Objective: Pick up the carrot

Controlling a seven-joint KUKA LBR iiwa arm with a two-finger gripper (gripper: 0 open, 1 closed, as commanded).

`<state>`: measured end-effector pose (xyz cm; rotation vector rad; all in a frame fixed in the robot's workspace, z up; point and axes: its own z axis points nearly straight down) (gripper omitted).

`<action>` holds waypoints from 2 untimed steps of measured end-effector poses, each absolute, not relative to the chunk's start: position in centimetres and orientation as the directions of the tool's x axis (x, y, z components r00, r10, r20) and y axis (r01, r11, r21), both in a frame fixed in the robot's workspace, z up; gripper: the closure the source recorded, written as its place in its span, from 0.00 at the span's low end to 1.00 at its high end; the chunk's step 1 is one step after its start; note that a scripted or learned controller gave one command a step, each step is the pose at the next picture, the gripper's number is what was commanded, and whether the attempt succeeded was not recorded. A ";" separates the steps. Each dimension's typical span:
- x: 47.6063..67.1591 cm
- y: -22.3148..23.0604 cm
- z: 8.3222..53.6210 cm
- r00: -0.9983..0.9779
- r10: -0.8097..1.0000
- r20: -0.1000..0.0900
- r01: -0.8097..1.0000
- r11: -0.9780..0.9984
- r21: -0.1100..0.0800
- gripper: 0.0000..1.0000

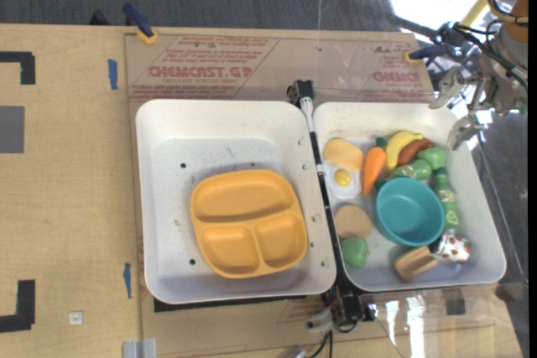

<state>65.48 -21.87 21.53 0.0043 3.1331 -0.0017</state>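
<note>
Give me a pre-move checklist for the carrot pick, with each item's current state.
1. Carrot in view in the right bin: ok.
2. Carrot's top side uncovered: ok.
3. Room around the carrot: not ok; the fried egg, banana and teal bowl crowd it.
4. Hand above the carrot: not ok; it is by the bin's far right corner.
5. Fingers' state: cannot tell.
6. Orange tray away from the path, in the left bin: ok.
</note>
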 end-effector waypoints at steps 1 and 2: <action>63.5 -14.6 10.4 -1.000 -0.024 -0.015 -0.024 1.000 0.000 0.00; 59.5 -10.8 9.0 -0.999 -0.032 -0.012 -0.032 0.999 -0.001 0.00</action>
